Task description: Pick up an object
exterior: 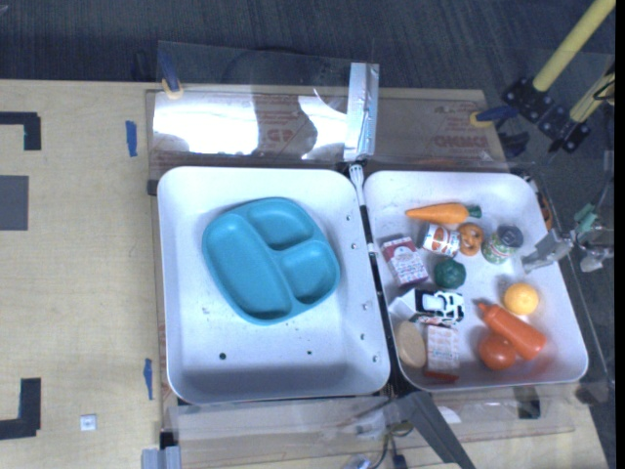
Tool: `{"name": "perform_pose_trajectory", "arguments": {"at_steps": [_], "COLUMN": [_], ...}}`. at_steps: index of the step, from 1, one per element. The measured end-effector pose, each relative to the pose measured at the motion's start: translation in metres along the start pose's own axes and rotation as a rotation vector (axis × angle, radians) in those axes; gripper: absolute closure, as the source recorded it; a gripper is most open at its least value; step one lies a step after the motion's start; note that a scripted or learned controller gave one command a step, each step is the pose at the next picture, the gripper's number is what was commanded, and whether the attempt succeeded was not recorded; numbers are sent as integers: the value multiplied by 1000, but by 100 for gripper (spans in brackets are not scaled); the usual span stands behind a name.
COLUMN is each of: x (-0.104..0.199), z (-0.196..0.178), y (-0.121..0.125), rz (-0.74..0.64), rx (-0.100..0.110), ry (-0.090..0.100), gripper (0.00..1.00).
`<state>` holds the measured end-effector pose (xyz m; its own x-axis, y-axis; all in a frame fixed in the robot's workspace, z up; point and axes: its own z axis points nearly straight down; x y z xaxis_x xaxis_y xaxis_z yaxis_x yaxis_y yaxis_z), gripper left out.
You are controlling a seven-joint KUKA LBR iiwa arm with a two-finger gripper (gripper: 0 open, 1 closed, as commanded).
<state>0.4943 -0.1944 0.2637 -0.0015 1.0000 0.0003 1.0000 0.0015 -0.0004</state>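
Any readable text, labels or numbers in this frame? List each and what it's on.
Nothing can be quoted with certainty.
Brown cardboard sheet behind the bins: faint reddish print, too blurred to read.
Small red-and-white packet in the right white bin: label too small.
White-and-red carton: print too small.
Small can with a red-and-white label: unreadable.
Small jar with a green label: unreadable.

Labels on small packets [404, 260] in right bin [566, 345] illegible
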Motion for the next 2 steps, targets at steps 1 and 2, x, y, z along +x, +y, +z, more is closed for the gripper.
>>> {"name": "perform_pose_trajectory", "arguments": {"at_steps": [1,2], "x": [34,6], "z": [136,177], "y": [74,77], "rz": [-256,-211], "rx": [-7,-2], "ry": [-3,0], "gripper": [0,0]}}
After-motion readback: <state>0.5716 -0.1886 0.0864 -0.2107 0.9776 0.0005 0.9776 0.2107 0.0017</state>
